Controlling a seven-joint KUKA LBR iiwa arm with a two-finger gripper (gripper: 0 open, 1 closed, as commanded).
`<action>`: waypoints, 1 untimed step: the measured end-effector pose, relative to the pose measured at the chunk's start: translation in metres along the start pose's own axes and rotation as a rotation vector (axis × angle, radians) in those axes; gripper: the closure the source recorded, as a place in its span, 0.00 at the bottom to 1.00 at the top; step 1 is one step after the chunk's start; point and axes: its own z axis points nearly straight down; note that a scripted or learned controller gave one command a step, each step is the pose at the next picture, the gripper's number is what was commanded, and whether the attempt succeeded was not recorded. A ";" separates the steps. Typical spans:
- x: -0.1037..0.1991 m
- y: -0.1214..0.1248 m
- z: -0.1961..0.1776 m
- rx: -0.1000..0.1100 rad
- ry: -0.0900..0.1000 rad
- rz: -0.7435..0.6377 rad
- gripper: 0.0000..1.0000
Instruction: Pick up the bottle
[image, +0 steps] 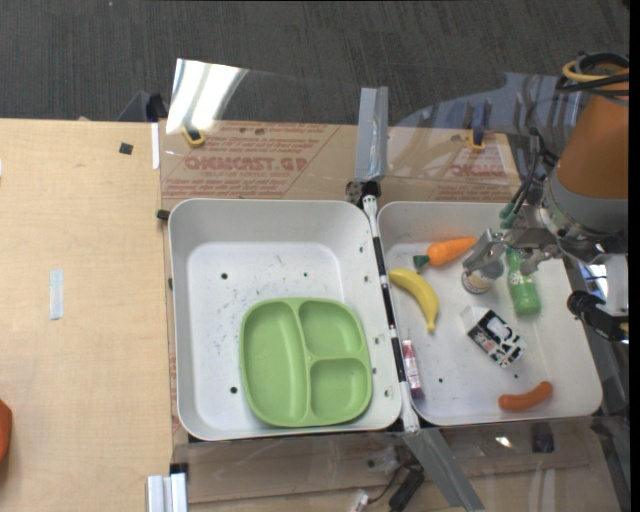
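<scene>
Two white bins sit side by side on the counter (80, 300). At the right bin's (440, 405) one o'clock corner, the pincer (508, 250) hangs over the green bottle (523, 290), which lies just below it; whether its fingers are apart or together cannot be told. A carrot (450, 250) lies at eleven o'clock, a banana (420, 293) at nine. The left bin (200, 250) carries a green divided plate (305, 360).
</scene>
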 end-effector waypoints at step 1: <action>-0.032 -0.030 0.136 -0.002 0.001 -0.007 0.00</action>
